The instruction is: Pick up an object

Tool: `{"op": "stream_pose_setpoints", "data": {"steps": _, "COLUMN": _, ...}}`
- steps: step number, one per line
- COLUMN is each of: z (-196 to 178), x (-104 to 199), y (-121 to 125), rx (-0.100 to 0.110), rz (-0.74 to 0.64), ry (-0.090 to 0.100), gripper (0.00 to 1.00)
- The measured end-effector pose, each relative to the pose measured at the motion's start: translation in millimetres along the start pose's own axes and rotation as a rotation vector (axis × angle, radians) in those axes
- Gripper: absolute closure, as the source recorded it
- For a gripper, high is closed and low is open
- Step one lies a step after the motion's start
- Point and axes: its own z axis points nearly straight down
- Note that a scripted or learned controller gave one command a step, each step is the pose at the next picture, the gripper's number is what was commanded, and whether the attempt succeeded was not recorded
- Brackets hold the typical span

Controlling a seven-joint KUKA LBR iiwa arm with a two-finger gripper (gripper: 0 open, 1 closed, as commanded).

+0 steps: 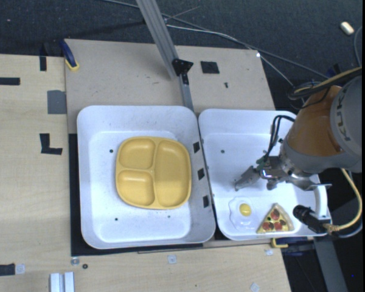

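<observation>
Gripper [238, 183] fingers spread, nothing between them, arm angled low over right bin [222, 129] above glossy fried egg [241, 210] and triangular pizza slice [274, 219].

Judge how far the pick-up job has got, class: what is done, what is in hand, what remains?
Done: the gripper has reached into the right bin. In hand: it hangs above the fried egg, holding nothing. Left: the egg and pizza slice lie unlifted; one must be grasped and raised.
</observation>
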Motion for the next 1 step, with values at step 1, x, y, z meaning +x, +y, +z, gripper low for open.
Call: {"op": "stream_pose_setpoints", "data": {"steps": 1, "z": -12.4, "x": 0.4, "y": 1.0, "rx": -0.003, "rz": -0.001, "ry": 0.0, "gripper": 1.0}}
